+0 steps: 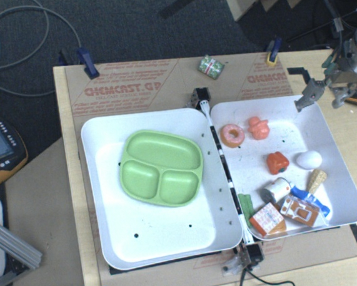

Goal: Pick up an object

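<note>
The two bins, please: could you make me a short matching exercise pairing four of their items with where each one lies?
Items:
1. green divided plate
2. pink donut
3. white egg
4. ice-cream cone

Places:
A. just below the egg
B. right bin's right side
C. left bin
D. right bin's upper left, by the divider

Pairs: 1-C, 2-D, 3-B, 4-A
</note>
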